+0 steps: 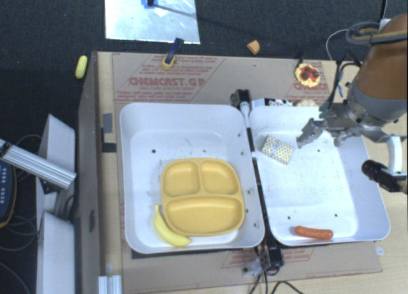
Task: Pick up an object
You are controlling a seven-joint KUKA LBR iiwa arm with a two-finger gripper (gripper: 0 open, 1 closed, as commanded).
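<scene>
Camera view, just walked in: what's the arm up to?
The arm is reaching in from the right over the right bin, with its gripper low beside a small patterned block near the bin's top-left corner. Nothing shows between the jaws, so no pick yet. An orange sausage-shaped toy lies at that bin's front edge. The left bin holds a yellow divided plate and a banana.

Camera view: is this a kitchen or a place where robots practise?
It looks like a robot practice lab, not a kitchen. A robot arm reaches over two white bins, and the food looks like toys: a yellow plate, a banana and a hot dog. Cables lie around the bench.
</scene>
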